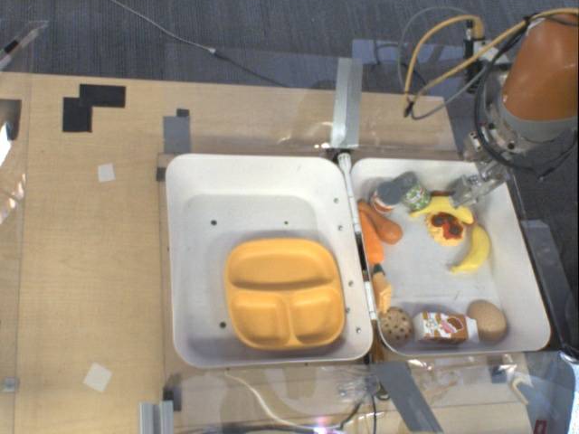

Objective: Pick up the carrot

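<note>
The arm (541, 70) enters from the upper right, its rounded orange band above a grey wrist wrapped in yellow and black cables, and it hangs over the far right corner of the right bin (520, 269). The gripper (472, 188) shows as a small metallic tip just above the yellow toy food; whether it is open or shut cannot be told, and nothing is seen in its grasp. The carrot (372, 244), a smooth orange tapered piece, lies along the right bin's left wall, just beside a shorter orange-brown piece (384, 225). A curved yellow banana (473, 251), a speckled cookie (394, 325), a labelled packet (444, 326) and a rounded brown potato (488, 319) lie in the same bin. The left bin (204, 197), glossy white plastic, holds a yellow divided tray (284, 290).
</note>
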